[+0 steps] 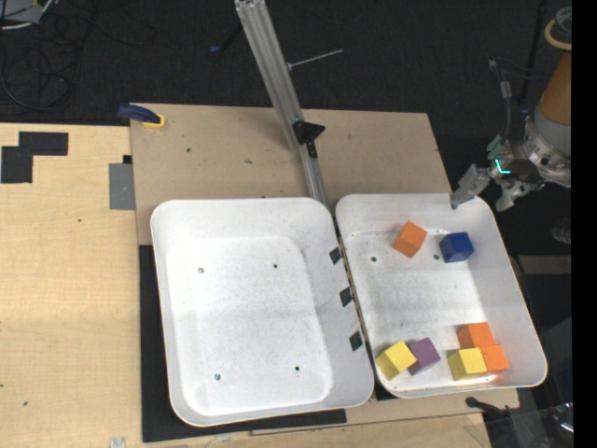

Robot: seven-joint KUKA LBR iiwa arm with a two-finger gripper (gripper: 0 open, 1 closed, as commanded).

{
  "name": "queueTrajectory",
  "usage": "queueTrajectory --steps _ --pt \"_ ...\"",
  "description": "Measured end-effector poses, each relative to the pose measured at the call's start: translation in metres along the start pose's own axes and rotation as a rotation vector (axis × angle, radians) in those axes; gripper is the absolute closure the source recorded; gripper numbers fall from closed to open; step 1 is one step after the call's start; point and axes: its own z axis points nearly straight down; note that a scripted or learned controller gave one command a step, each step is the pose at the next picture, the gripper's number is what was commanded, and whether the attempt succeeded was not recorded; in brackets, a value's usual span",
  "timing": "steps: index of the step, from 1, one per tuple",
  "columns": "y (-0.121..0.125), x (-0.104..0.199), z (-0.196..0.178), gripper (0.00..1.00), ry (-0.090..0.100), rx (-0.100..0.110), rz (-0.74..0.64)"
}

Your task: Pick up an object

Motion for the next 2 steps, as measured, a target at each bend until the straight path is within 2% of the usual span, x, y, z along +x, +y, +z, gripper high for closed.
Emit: queueTrajectory --steps 1,2 --pt "-0.003 0.003 0.065 0.00 0.002 0.005 0.004" --pt "-0.006 0.004 0.124 0.00 -0.001 -0.003 0.005"
